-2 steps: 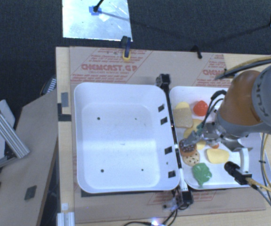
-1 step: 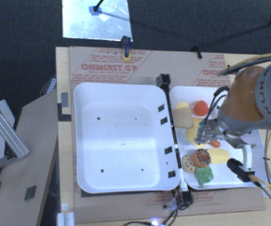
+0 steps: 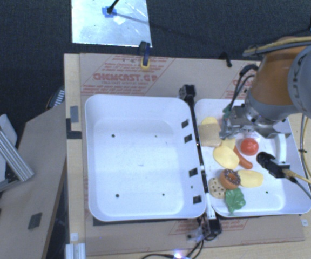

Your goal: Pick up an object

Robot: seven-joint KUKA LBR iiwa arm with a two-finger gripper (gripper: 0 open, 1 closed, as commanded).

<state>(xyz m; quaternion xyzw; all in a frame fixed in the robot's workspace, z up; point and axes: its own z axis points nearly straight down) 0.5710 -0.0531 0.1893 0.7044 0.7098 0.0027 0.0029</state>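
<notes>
End effector grip unclear | over pale block | glossy round tomato

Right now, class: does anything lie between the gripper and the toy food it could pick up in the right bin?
Nothing visible does. The gripper hangs low over the right bin, right beside the pale cheese wedge and just above the yellow piece and tomato. The items lie crowded together, so neighbours may hamper a clean grasp.

Robotics lab test cell. Evidence: industrial arm over bench; two white bins on plywood board; aluminium extrusion frame; loose cabling; dark carpet floor.
</notes>
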